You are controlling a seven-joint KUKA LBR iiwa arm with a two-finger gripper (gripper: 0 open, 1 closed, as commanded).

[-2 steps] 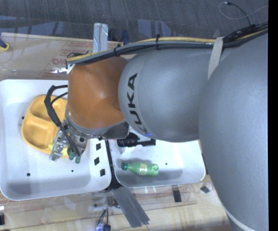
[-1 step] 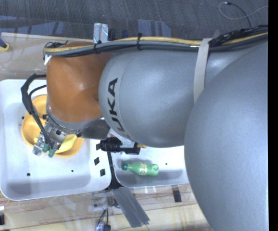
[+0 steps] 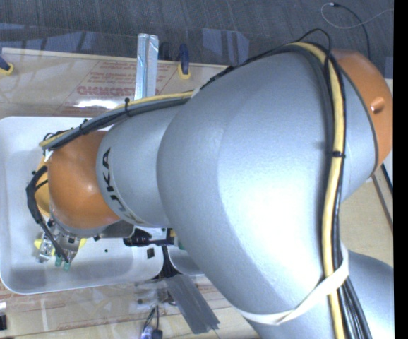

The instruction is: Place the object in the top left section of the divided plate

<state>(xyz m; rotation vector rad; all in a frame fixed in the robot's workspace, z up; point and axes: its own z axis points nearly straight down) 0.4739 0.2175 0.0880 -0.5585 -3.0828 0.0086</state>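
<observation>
The grey arm with its orange band reaches across from the right into the left white bin and covers most of it. My gripper hangs low over the bin's front left floor. A small yellow and green shape shows at its tip, too small to name. The arm hides the divided plate.
The left bin's back wall and front rim show around the arm. A cardboard sheet with a metal upright stands behind the bins. Grey bracket hardware sits at the front edge.
</observation>
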